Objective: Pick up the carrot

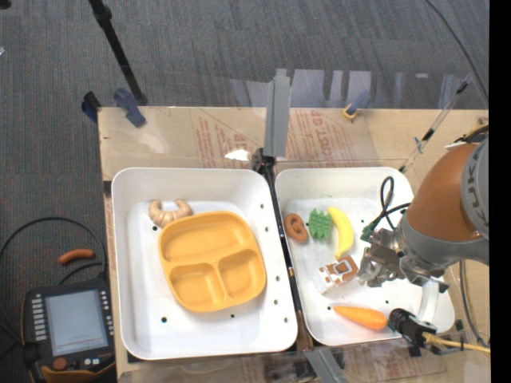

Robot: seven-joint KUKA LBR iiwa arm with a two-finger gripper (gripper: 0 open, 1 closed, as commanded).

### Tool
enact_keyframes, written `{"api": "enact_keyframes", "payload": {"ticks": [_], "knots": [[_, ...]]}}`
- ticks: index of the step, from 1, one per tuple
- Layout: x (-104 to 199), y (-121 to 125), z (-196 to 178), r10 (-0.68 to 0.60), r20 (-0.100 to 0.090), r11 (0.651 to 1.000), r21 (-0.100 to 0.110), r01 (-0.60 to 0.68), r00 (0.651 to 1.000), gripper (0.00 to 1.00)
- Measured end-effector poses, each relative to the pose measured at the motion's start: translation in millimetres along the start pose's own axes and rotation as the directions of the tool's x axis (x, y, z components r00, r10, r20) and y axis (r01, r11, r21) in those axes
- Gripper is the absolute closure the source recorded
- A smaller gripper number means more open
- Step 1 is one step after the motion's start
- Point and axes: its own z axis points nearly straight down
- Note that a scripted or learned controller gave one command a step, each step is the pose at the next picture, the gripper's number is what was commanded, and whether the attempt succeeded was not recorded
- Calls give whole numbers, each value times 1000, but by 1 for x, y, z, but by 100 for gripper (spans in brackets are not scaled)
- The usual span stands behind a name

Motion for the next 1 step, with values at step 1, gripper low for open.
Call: {"api": "enact_keyframes", "payload": {"ticks": [1], "knots": [[22,-2,77,329,0,944,3,-329,944,100]]}}
